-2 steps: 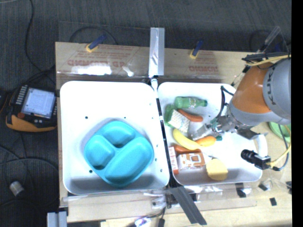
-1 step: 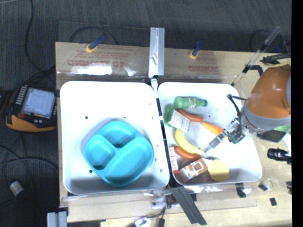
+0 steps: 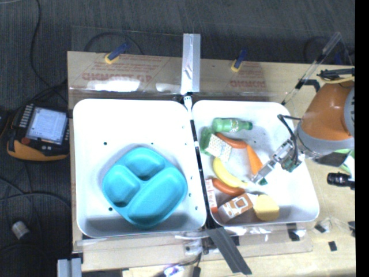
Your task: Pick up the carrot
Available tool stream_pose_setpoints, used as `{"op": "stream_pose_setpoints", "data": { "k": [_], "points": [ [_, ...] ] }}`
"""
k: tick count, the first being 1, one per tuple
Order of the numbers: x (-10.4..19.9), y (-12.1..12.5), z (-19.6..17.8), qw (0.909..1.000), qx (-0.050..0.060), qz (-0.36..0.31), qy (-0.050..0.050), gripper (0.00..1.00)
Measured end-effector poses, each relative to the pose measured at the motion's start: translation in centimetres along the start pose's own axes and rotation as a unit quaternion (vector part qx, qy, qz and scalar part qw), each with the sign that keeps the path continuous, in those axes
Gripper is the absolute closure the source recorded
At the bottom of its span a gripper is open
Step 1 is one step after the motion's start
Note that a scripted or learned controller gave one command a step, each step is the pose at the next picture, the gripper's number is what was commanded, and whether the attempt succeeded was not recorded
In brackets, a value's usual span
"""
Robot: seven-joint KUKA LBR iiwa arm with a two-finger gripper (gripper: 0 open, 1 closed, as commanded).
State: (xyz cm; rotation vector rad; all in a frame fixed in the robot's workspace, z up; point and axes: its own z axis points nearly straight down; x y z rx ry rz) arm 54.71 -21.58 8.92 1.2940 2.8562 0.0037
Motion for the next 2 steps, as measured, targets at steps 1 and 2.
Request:
{"op": "stream_pose_setpoints", "data": {
  "k": [1,2],
  "points": [
    [-0.1,0.3,-1.2,1.0000,-0.004,0.000,-0.002,1.00],
    [-2.3,2.5,-11.7,0.9973,0.001,-0.073,0.002,1.00]
  ]
}}
